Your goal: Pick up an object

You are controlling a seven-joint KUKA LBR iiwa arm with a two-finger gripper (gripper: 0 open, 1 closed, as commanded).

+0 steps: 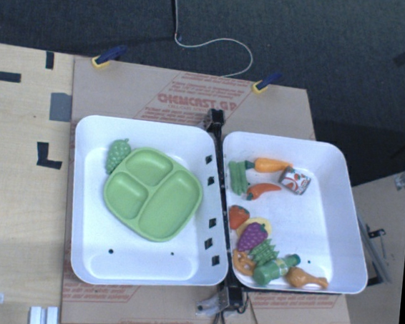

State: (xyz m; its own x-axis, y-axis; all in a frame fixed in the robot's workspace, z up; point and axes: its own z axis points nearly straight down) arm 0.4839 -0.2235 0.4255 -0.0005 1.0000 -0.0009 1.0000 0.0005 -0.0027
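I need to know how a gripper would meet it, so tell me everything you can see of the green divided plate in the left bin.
The light green divided plastic plate lies flat, right side up, on the floor of the left white bin, turned at a slant. It has rounded corners, a raised rim and three shallow compartments, all bare. A darker green bumpy toy, like a bunch of grapes, lies against its upper left edge.

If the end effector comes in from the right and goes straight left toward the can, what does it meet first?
If it travels low, probably the rim of the right bin; above that, the can. Height is unclear.
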